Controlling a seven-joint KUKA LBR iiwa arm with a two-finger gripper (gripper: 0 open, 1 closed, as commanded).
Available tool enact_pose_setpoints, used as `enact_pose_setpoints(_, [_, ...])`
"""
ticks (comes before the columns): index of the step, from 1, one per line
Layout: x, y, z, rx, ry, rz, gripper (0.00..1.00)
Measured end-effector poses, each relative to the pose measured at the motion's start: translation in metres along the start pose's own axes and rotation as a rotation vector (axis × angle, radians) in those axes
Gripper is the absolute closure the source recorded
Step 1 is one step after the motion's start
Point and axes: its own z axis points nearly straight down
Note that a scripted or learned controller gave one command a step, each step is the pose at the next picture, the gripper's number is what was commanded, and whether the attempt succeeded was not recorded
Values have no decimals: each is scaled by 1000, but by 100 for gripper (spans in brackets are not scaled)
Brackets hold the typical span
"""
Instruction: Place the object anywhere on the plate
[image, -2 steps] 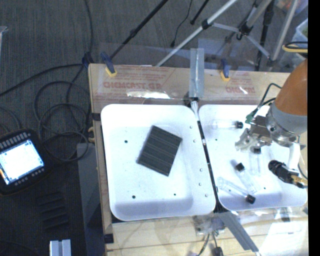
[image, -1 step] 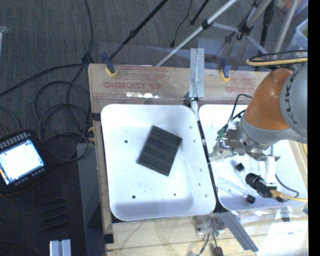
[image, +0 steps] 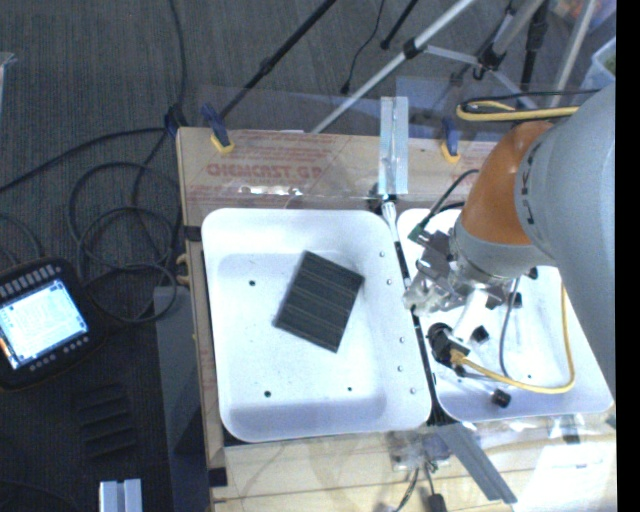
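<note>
The tool (image: 437, 298) hangs low over the left edge of the right bin (image: 540, 395), beside the seam between the 2 bins (whether it is apart or together, I cannot tell). A yellow cable (image: 520, 380) loops below it. The dark ribbed plate (image: 319, 300) lies tilted in the left bin (image: 240, 400), well apart.

My arm (image: 560, 200) crowds the right bin (image: 590, 390), over a looping yellow cable (image: 545, 380). The left bin (image: 230, 390) lies open around a dark ridged plate (image: 320, 300); bare white floor rings it.
</note>
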Motion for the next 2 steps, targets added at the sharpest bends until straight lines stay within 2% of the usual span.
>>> enact_pose_setpoints(1, [83,-32,0,-1,0,-107,100])
enact_pose_setpoints(2, [113,-42,-1,-2,-2,-184,100])
